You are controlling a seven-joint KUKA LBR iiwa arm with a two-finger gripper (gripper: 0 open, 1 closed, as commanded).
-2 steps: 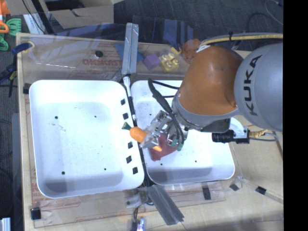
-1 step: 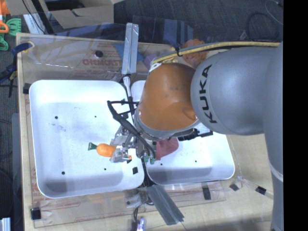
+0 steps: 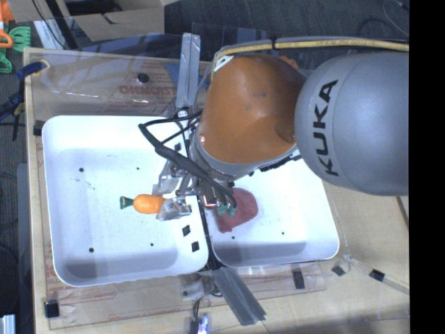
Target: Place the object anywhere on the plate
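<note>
Camera view — bench: a wooden bench [image 3: 361, 214] seen from above at a slant, bearing two shallow white bins side by side.
Camera view — left bin: the left bin [image 3: 83, 179] takes up the frame's left half; its floor shows a few small dark specks.
Camera view — right bin: the right bin [image 3: 299, 221] adjoins the left bin along a shared edge near the frame's centre; much of it lies under the arm.
Camera view — arm: the grey arm [image 3: 354, 124] with its orange band [image 3: 250, 110] enters from 3 o'clock and covers the upper centre; black cables loop off the wrist toward 9 o'clock.
Camera view — gripper: the gripper [image 3: 170, 202] hangs over the right part of the left bin, just beside the shared edge.
Camera view — claw state: narrow, its metal fingers [image 3: 167, 186] closed against the right end of the carrot, so that it holds the carrot.
Camera view — object: the carrot [image 3: 144, 204], orange with a green stalk, lies roughly level in the left bin, stalk toward 9 o'clock.
Camera view — plate: the dark red plate [image 3: 240, 207] sits in the right bin, at 3 o'clock from the gripper, partly hidden by the wrist.
Camera view — relation: carrot and plate lie in different bins, apart, with the shared edge between them.
</note>
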